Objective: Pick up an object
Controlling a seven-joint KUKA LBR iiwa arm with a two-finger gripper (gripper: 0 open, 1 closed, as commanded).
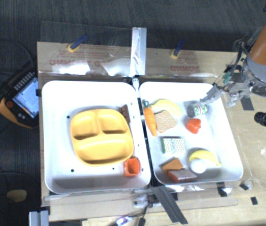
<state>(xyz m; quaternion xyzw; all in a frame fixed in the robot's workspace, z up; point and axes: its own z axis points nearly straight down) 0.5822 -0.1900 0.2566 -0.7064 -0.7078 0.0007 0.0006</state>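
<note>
Over the right bin (232, 140), crowded with toy food. Along its left wall, an orange carrot (149, 120), lying lengthwise. Just beside the carrot, a slice of bread (165, 122), with a pale yellow banana (168, 106) curled above and touching it. Mid-bin, a green and white block (173, 145). Down at the near edge, a brown wedge (171, 164) against a reddish-brown slab (183, 174), and right of those a white egg (199, 165) tucked under a second yellow fruit (204, 155).

Near the far right corner, the small can (196, 109): lying tipped, green and white label, pale end showing. Just below it, apart by a sliver, a red pepper (194, 125), the closest neighbour and the one crowding the near side. Open floor on the can's other sides.

Coming in from the right, the gripper (210, 96), low over the bin's far right corner, tip slanting down and just beside the can's upper right. Open or closed: impossible to tell from this angle. Nothing seen held.

Over in the left bin (53, 126), a yellow divided plate (102, 135), a small dark brown piece (124, 112) at its far right corner, an orange cup (131, 166) at its near right.
</note>
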